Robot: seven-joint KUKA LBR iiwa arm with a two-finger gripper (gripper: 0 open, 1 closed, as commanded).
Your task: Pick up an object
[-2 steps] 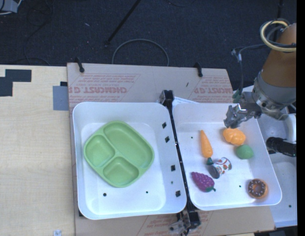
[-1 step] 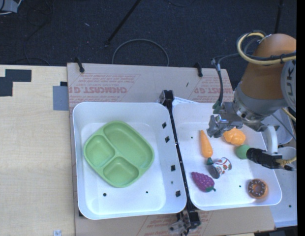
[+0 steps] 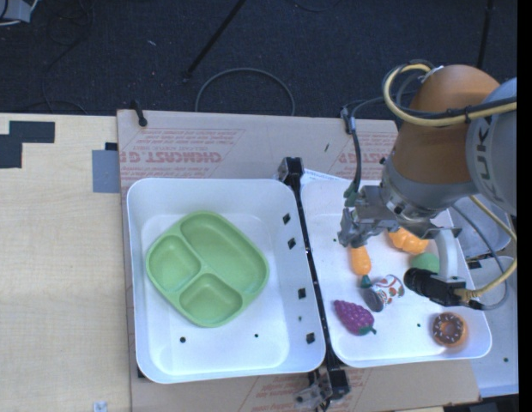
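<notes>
1. Camera view, far left: pale table (image 3: 51,273), bare on this side; cardboard sheet under both bins.
2. Left bin (image 3: 163,363): holds one green divided plate (image 3: 206,267), lying flat.
3. Right bin (image 3: 403,350): carries all the small items; the pincer (image 3: 355,234) hangs low over its upper left part, the arm reaching in from the right.
4. Pincer state: cannot tell whether apart or together, as the wrist body hides the tips; nothing seen clamped.
5. Likely target: small orange piece (image 3: 361,262), just below the pincer, close or touching, unclear which.
6. Further right and lower: purple grape bunch (image 3: 354,316), dark grey piece (image 3: 371,299), patterned piece (image 3: 389,287), yellow-orange piece (image 3: 408,242), doughnut (image 3: 449,330) near the bin's right corner.
7. Judgement: step in hand is the approach or descent; pick not yet made.
8. Next move calls for centring on the orange piece, closing firmly, then lifting straight; neighbours sit near, so a stray nudge is the risk.
</notes>
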